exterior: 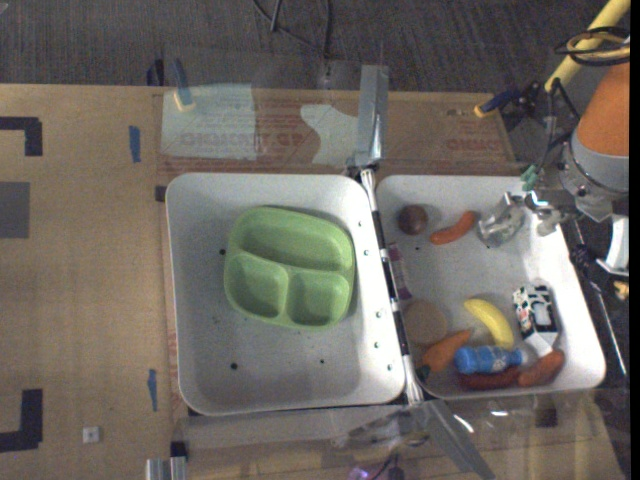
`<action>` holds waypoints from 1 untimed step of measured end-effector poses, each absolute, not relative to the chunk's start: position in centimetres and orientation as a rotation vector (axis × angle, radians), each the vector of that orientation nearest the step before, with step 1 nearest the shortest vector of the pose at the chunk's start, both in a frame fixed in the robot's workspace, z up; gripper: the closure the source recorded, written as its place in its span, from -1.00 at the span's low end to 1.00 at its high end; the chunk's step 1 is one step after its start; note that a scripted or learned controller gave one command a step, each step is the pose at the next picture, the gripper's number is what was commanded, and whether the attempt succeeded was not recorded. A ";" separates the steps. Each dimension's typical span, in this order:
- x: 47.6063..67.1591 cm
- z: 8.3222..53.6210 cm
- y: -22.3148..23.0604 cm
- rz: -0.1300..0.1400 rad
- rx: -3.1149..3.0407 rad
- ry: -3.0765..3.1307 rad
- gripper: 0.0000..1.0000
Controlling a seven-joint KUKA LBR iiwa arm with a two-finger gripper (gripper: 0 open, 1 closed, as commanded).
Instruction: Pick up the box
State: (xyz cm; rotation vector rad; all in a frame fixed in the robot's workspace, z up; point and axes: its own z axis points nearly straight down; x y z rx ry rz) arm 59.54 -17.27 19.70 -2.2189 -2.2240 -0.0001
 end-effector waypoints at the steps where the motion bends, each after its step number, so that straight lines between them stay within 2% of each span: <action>1: 61.2 14.1 -13.9 0.000 -2.336 -2.099 -1.00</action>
